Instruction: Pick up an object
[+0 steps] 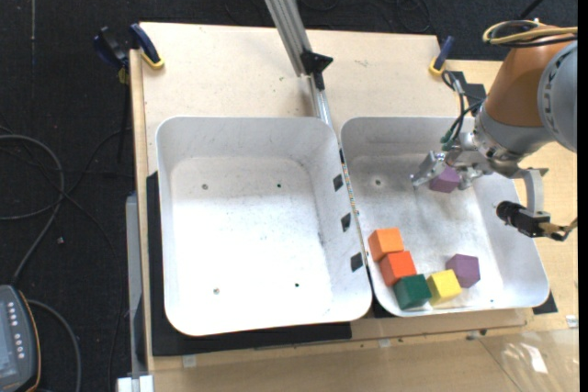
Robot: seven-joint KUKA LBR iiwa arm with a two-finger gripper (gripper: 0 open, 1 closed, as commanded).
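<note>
Nearest the camera: front edge of wooden bench (276, 353), with a dark handheld pendant (14, 344) at far lower left on the black floor.

Left shallow white plastic bin (184, 197) sits on the bench top, speckled with dark flecks, a few small holes in its floor.

Slim grey metal pole (280, 0) slants down from top centre and ends at a black bracket just above the seam between the two bins. Small black tabs run down that seam.

Right shallow white plastic bin (519, 275) touches the left one. Front part holds a cluster of small blocks: orange cube (386, 241), red-orange cube (398, 265) touching it just below, green cube (412, 290) at the front rim, yellow cube (445, 285) just beside the green, dark purple block (465, 269) touching the yellow on its right.

Further back in the right bin, well apart from the cluster: light purple block (445, 183), tilted. Two-finger metal gripper (445, 172) is closed around it, silver fingers on either side of the block. Cannot tell if the block is lifted off the bin floor or resting on it.

Grey arm with orange band (519, 92) enters from the right, cables looped above it. Blue-and-yellow clamps sit at the bench's back corners.
</note>
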